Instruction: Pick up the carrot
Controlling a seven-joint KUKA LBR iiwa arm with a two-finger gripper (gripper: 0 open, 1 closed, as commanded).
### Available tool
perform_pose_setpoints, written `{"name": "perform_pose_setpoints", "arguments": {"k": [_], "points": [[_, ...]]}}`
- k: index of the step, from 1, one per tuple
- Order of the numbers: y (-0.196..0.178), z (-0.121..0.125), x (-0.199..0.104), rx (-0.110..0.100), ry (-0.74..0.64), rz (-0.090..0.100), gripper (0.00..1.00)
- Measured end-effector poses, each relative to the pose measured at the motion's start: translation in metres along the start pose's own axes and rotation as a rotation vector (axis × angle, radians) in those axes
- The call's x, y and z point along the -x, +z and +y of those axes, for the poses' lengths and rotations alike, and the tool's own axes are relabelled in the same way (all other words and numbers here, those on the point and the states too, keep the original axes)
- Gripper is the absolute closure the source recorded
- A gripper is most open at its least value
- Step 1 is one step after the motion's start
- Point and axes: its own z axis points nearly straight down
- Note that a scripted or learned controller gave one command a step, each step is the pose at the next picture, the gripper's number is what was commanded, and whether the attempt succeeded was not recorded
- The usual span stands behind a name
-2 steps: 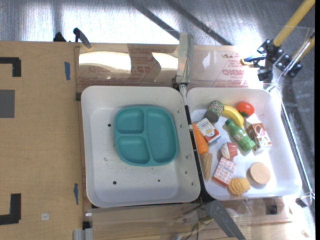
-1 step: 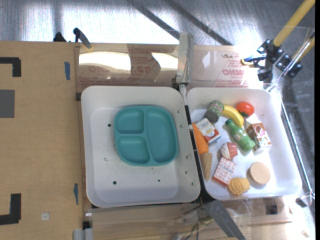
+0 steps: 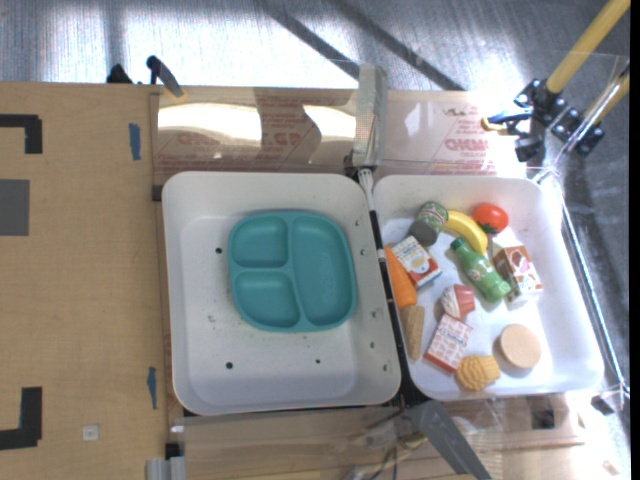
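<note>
The orange carrot (image 3: 399, 281) lies along the left wall of the right bin (image 3: 560, 268), just below a small carton (image 3: 414, 261) and above a pale corn cob (image 3: 413, 330). It points roughly top to bottom, its upper end tucked partly under the carton.
The left bin (image 3: 190, 268) holds a teal divided plate (image 3: 294, 270). The right bin also holds a banana (image 3: 466, 230), tomato (image 3: 490, 216), green bottle (image 3: 479, 272), dark can (image 3: 429, 221), juice box (image 3: 517, 269), red packet (image 3: 449, 343), round biscuit (image 3: 520, 347) and a yellow lumpy piece (image 3: 478, 371).
</note>
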Motion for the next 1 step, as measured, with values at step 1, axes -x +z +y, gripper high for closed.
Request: {"name": "perform_pose_setpoints", "arguments": {"k": [1], "points": [[-0.0126,-0.001,0.0018,-0.01,0.002,-0.007,1.0]]}}
